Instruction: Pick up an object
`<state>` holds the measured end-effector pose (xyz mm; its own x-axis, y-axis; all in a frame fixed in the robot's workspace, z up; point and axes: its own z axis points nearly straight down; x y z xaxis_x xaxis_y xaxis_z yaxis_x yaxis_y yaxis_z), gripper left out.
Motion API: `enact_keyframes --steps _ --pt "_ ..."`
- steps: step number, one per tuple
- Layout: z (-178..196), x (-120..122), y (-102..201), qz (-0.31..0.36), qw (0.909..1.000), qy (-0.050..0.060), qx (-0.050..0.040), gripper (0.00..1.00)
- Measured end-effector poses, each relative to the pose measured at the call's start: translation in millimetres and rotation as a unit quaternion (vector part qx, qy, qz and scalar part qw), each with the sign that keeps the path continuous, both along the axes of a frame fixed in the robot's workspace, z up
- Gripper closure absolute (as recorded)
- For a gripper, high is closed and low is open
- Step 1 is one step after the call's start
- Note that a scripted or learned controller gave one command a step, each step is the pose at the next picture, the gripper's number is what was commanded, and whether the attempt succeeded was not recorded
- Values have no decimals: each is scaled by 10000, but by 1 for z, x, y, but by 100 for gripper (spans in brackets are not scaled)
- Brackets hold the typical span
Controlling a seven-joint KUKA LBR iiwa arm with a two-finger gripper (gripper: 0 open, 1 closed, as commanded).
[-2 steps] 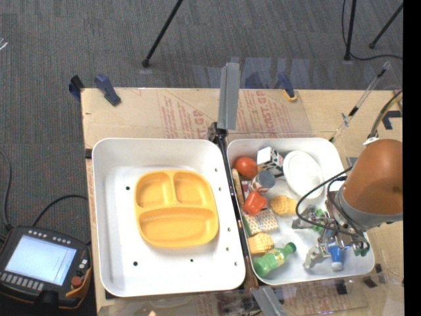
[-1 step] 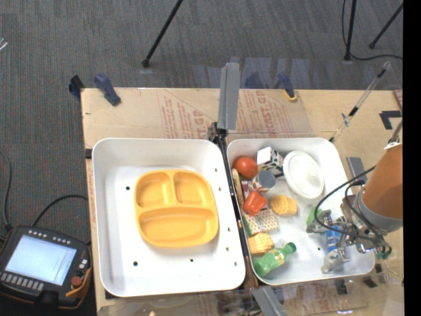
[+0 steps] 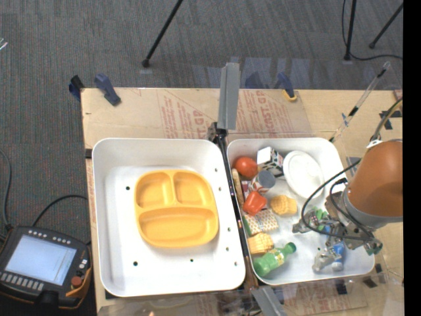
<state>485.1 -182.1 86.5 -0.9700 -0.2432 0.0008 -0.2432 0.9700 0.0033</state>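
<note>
Two white bins sit side by side on the surface (image 3: 131, 114): the left bin (image 3: 108, 176) carries a yellow divided tray (image 3: 176, 208), while the right bin (image 3: 332, 151) holds mixed objects, among them a red tomato-like ball (image 3: 247, 166) at 10 o'clock, a white round plate (image 3: 303, 172) at 12 o'clock and a green bottle (image 3: 274, 259) lying at 7 o'clock. The hand (image 3: 331, 255) is lowered at the right bin's 4 o'clock corner over a small blue-and-silver object (image 3: 334, 252); whether it is spread or closed cannot be told.
</note>
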Motion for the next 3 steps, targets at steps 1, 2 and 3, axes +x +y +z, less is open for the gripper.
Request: enact_keyframes --steps 1,2,3 --pt "9 1 2 25 10000 -1 4 100" --pt "9 1 2 29 10000 3 6 0" --pt "0 12 -28 422 9991 -5 -3 0"
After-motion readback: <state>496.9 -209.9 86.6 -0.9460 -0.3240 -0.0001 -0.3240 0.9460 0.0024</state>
